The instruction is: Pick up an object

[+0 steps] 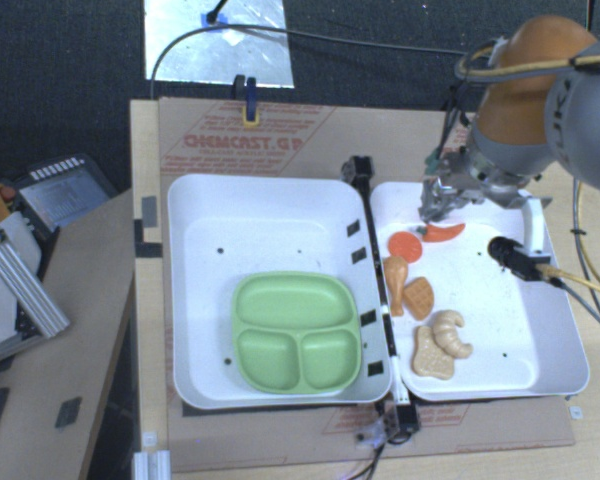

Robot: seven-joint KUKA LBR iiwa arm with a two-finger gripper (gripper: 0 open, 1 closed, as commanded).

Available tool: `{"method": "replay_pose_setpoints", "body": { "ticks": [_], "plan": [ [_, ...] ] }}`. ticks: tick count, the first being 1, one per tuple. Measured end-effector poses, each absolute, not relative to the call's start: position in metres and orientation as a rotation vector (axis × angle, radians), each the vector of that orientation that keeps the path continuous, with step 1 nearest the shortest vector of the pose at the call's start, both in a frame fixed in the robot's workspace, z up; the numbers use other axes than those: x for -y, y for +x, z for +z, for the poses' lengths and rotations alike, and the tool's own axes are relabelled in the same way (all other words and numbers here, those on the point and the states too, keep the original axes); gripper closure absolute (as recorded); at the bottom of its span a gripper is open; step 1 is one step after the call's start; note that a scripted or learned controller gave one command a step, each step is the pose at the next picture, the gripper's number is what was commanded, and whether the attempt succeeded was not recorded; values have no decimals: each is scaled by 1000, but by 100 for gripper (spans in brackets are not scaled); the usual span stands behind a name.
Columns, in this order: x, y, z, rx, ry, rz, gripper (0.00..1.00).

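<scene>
Grey arm's jaws (pixel 438 208) low in right bin (pixel 550 298), beside red slice (pixel 443 232), grip state unclear

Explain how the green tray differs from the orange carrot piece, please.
The green tray is large, the carrot piece small. The tray lies in the left bin, the carrot in the right bin. The tray has three compartments; the carrot is one solid tapered piece. Both rest untouched by the gripper.

Claw (pixel 438 211) above orange toy (pixel 444 232)
</scene>
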State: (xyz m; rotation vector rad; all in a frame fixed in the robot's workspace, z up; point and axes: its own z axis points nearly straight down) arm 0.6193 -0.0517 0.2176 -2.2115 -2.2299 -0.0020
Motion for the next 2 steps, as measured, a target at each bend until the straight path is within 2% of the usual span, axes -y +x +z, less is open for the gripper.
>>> {"method": "replay_pose_setpoints", "body": {
  "ticks": [1,2],
  "plan": [
    [-7,603,227,2232,-2210,-3,100],
    [-58,575,228,2230,-2210,-1,100]
  ]
}}
